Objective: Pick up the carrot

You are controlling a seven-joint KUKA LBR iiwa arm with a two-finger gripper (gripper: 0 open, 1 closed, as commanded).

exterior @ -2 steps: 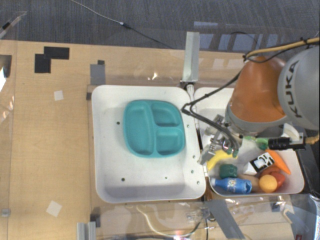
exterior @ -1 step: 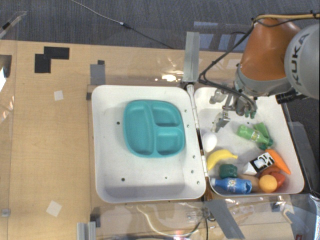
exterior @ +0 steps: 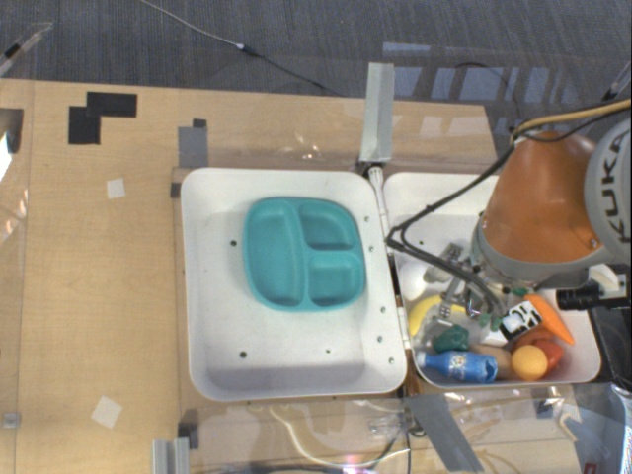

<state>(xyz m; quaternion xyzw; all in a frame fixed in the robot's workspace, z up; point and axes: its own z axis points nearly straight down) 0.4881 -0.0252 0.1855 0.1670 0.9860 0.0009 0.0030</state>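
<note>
One carrot (exterior: 553, 321) lies in the right bin (exterior: 415, 197), near-right corner, long axis slanting far-left to near-right. Pincer (exterior: 464, 309) hovers just left of it over clutter; grip state can't be told.

Wood bench (exterior: 89, 294), dark grey carpet (exterior: 247, 8).

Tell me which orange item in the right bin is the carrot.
The long tapered orange carrot by the bin's right wall; the other, the round orange ball-shaped fruit, lies nearer the front wall.
</note>
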